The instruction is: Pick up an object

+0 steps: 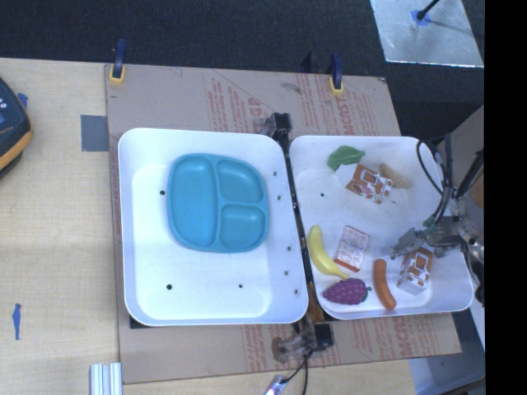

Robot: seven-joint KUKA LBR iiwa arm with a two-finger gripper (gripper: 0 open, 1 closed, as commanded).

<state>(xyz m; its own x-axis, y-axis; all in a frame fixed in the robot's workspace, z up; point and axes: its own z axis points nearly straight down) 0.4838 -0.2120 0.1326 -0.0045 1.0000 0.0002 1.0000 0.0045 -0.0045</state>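
Two shallow white bins (132,220) side by side; six items lying in right one. Hovering: dark two-finger gripper (424,243) near right bin's right edge, directly above small red-and-white printed carton (416,270) by bottom-right corner. Finger state: cannot tell. Judging approach step, grasp not yet made. Next: lowering straight onto carton, avoiding orange sausage-shaped toy (384,284) just beside it.
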